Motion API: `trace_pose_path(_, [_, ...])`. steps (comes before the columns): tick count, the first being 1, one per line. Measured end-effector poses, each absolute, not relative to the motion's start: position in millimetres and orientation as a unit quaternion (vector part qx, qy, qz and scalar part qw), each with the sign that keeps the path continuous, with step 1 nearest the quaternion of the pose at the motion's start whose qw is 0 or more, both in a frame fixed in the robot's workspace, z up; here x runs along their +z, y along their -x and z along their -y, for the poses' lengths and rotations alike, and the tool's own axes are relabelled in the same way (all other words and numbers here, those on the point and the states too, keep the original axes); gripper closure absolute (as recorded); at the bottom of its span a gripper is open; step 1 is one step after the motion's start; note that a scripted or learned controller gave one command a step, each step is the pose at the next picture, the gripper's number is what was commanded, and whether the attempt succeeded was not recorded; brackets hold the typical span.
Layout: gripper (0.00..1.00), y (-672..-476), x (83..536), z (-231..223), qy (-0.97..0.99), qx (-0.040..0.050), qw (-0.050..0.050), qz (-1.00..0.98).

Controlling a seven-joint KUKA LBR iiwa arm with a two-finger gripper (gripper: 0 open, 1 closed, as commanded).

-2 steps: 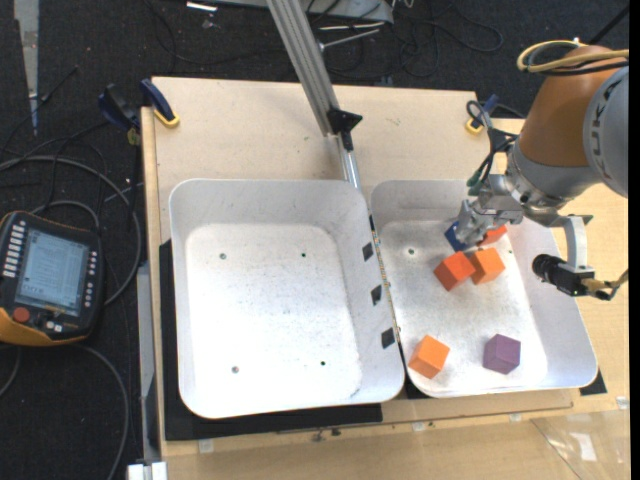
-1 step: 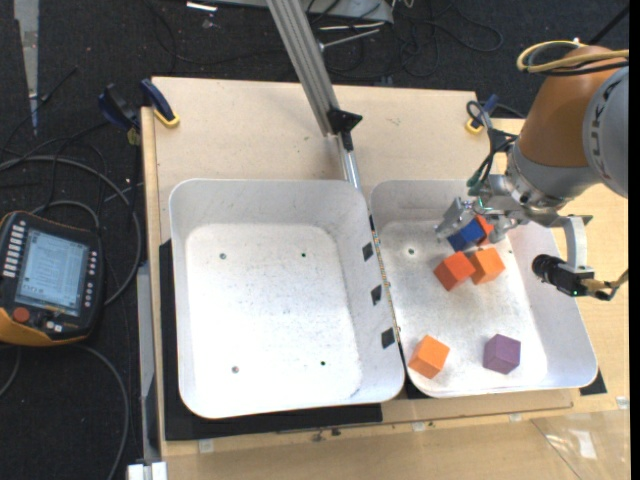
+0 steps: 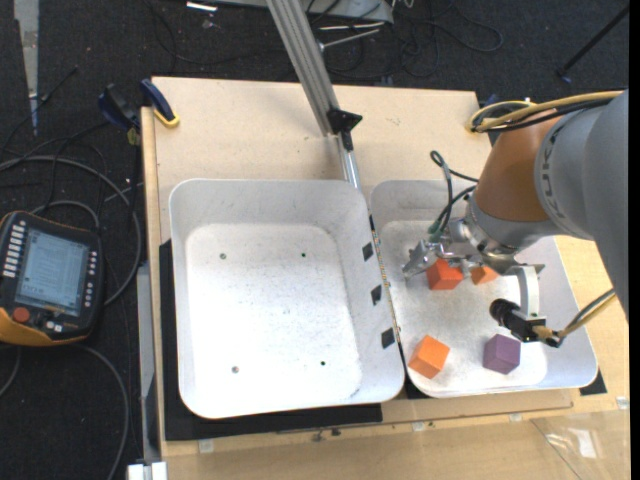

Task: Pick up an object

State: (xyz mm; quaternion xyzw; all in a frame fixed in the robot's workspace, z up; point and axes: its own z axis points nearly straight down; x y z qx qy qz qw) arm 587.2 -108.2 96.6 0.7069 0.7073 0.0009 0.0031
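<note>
Left bin (image 3: 200,268), then right bin (image 3: 570,373): gripper (image 3: 447,268) low over its far half, fingers clamped on a red-orange block (image 3: 445,276), orange cube (image 3: 430,355) and purple cube (image 3: 502,353) near front edge.

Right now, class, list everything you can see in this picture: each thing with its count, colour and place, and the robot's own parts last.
Bins: 2, white, side by side on the bench; left bin, right bin.
Orange cube: 1, orange, near front of right bin.
Purple cube: 1, purple, front right of right bin.
Red-orange block: 1, red-orange, middle of right bin, at the gripper.
Bench: 1, tan, under the bins.
Metal pole: 1, grey, slanting down from the top to the bins' join.
Control pendant: 1, black with a screen, on the floor at left.
Cables: several, black, on the floor.
Arm: 1, grey with orange band, from the right.
Gripper: 1, over the right bin.
</note>
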Motion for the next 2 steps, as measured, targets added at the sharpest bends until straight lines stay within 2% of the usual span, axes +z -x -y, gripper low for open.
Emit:
trace_pose_path(1, [1.0, -587.5, 107.1, 108.6, -0.707, 0.0015, 0.003, -0.707])
trace_pose_path(2, [1.0, -623.8, 200.5, 61.2, -0.704, 0.0036, 0.004, -0.71])
